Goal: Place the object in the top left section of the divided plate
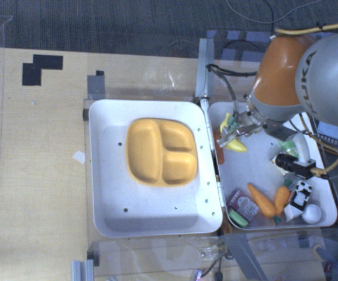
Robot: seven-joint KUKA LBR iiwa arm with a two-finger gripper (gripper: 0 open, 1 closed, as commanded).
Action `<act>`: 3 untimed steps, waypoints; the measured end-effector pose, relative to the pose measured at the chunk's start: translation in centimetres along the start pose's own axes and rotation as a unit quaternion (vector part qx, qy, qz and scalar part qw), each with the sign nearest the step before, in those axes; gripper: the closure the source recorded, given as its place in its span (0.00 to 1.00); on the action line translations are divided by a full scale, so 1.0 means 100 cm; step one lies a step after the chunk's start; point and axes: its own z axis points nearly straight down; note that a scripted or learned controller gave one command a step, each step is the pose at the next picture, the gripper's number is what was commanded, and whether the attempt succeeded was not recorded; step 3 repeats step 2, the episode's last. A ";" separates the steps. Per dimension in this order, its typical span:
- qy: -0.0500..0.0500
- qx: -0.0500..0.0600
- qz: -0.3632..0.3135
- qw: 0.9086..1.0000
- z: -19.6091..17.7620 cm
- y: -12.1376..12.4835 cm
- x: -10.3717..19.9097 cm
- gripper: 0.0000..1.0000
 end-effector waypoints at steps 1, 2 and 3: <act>0.001 -0.001 -0.058 0.998 0.000 0.041 0.061 1.00; 0.000 -0.002 -0.109 0.994 0.000 0.073 0.045 1.00; 0.000 -0.002 -0.109 0.994 0.000 0.073 0.045 1.00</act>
